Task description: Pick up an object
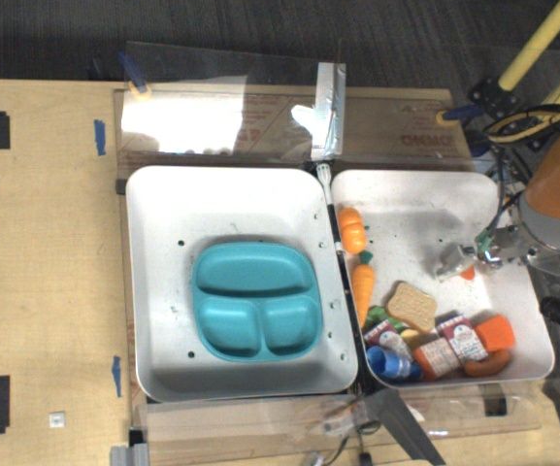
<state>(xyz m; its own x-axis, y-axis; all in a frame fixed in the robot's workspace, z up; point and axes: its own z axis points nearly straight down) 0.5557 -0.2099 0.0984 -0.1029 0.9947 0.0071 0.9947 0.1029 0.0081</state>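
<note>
The right white bin [406, 194] holds a pile of toy food along its left and front. An orange pumpkin-like piece [351, 229] lies by the left wall, with a carrot [363, 284] just below it. Nearer the front are a slice of bread [412, 305], a blue piece [391, 362], small printed packets [454, 343] and an orange block [498, 333]. My gripper [466, 257] reaches in from the right and sits low over the bin's bare middle right. A small red-orange bit [467, 273] shows right under it; whether it is held is unclear.
The left white bin [153, 260] holds a teal divided plate [256, 299]. A clear plastic sheet [231, 115] and a metal bracket [328, 110] stand behind the bins. Cables and a yellow bar [542, 32] crowd the back right, by the grey arm [551, 207].
</note>
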